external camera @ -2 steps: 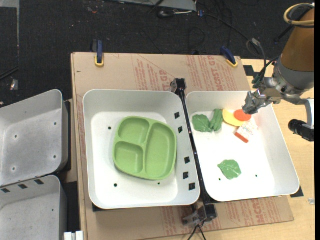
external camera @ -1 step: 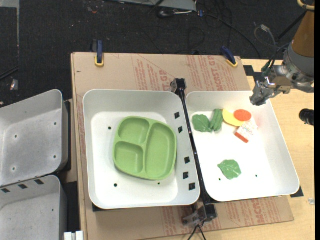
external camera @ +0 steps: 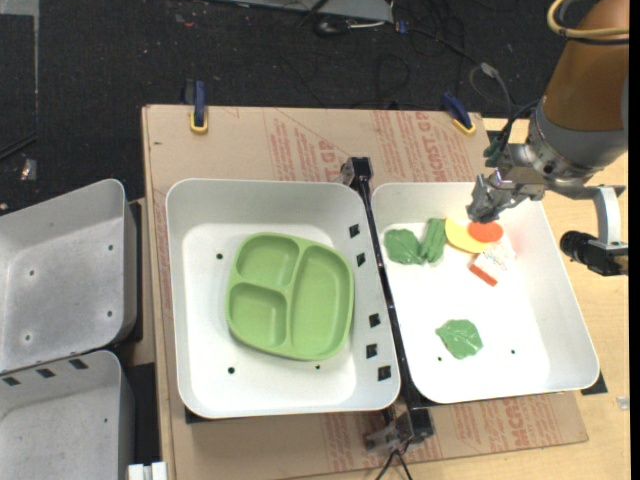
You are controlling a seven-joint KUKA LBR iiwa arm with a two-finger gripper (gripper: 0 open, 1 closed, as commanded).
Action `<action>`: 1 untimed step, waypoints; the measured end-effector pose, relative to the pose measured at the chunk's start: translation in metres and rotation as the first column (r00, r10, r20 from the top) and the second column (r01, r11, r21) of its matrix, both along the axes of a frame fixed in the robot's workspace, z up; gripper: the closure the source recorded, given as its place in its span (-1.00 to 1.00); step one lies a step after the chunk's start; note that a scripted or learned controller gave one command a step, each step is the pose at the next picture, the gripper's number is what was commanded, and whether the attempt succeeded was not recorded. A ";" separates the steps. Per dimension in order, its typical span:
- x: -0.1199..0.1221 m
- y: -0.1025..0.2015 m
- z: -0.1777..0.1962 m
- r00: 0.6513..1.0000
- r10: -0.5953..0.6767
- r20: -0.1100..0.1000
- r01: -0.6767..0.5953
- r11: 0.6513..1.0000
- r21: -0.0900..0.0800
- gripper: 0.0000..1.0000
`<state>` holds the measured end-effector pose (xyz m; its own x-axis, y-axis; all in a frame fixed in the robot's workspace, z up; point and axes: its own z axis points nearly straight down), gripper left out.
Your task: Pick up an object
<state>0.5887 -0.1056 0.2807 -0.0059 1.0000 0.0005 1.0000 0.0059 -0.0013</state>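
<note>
The arm is seen entering from the upper right, its orange band uppermost and its grey wrist angled down and to the left toward the right-hand bin. The pincer is lowered over the far part of that bin; whether it is spread or pressed together cannot be told, and nothing is seen pinched in it. Directly beneath and just in front of the pincer lie a yellow disc and, overlapping it, a red-orange round piece; contact with the pincer cannot be confirmed. Just nearer the camera than these, a small white and orange piece is laid with its long axis slanting down to the right. To the pincer's left, two green leafy pieces are set side by side, the right one elongated and nearly upright in the view. Well below the pincer, a third green piece is found. In the left-hand bin, well apart from the pincer, a green divided plate is resting on the tabletop's left side.
</note>
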 end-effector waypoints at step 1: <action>0.006 0.054 -0.003 1.000 0.002 0.001 -0.002 1.000 0.001 1.00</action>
<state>0.5950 -0.0520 0.2773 -0.0077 1.0000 0.0011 1.0000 0.0077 0.0000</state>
